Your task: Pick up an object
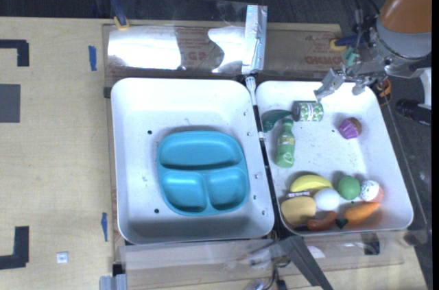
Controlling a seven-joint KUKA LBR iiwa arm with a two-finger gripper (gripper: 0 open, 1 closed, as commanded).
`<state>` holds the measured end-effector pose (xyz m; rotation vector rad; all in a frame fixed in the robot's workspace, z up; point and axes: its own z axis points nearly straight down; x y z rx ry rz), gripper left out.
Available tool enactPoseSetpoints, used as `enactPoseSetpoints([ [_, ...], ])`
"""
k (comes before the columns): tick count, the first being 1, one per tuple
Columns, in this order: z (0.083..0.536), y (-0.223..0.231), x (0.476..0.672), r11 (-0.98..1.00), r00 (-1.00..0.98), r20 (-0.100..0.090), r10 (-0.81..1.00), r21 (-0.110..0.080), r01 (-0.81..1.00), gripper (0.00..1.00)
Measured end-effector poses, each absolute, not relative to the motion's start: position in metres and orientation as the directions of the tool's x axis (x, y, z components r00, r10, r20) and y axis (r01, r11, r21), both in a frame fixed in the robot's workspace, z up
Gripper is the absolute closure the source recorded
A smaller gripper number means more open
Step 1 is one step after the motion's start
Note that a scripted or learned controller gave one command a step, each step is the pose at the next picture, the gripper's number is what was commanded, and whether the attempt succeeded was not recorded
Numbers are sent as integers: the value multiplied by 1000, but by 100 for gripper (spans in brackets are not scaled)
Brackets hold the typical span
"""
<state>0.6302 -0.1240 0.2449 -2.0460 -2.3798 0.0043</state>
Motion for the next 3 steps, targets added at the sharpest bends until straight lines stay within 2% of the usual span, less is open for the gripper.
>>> enactPoseSetpoints([
  [1, 157, -156, 622, 326, -326, 4, 945, -7, 945, 0],
  [2, 184, -146, 626, 375, -375, -2, 927, 2, 927, 0],
  [3, 96, -214, 611, 335, -335, 2, 942, 3, 942, 0],
])
